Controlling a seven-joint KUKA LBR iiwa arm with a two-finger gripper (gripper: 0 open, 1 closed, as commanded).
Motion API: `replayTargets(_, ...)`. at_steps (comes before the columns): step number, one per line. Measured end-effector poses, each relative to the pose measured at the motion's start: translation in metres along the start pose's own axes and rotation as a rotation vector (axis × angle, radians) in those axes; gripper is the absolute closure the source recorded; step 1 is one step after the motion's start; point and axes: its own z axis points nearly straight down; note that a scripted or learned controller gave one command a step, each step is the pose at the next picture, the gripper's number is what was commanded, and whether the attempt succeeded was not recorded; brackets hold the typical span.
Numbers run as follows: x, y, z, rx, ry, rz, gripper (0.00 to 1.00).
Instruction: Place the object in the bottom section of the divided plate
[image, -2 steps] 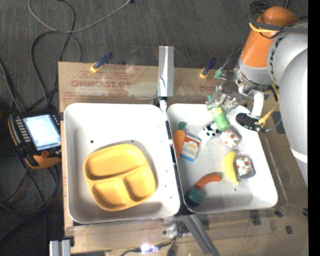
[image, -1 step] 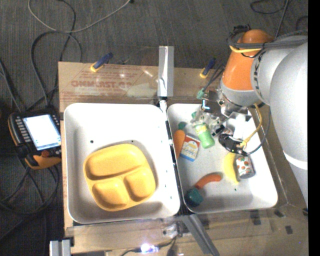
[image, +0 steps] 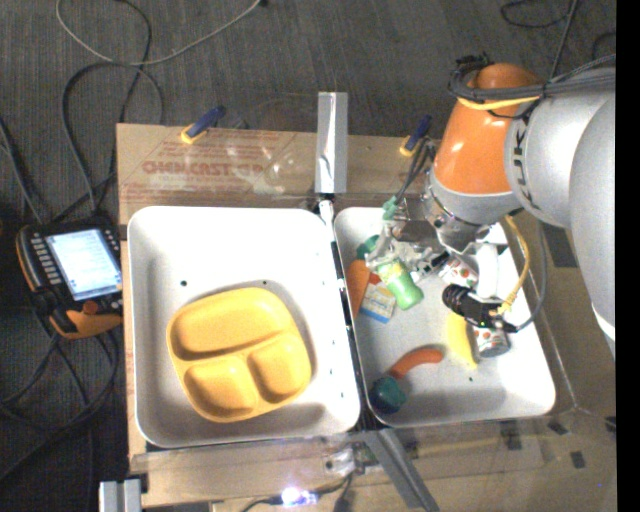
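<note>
Nearest the camera, the yellow divided plate (image: 240, 350) is lying in the left bin (image: 150, 300), smooth moulded plastic with one long section across its far side and two smaller ones along its near edge. In the right bin (image: 530, 385), a dark teal ball (image: 388, 393) is sitting against the near wall, an orange sausage-shaped toy (image: 417, 359) is lying just beyond it, and a yellow piece (image: 460, 340) is resting nearby. Farther back, a carrot (image: 357, 283), a small blue-and-white carton (image: 377, 303) and a green bottle (image: 402, 283) are crowding together. The gripper (image: 425, 245) is hanging over this cluster, and cables and the wrist are hiding it, so its opening cannot be told. The grey arm (image: 575, 150) is running off the right edge. A handheld screen (image: 75, 265) is glowing beside the surface (image: 230, 170).
</note>
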Motion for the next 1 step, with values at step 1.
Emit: replayTargets(1, 0.0611, -0.0061, 0.0315, 0.001, 0.0, -0.131, 1.0)
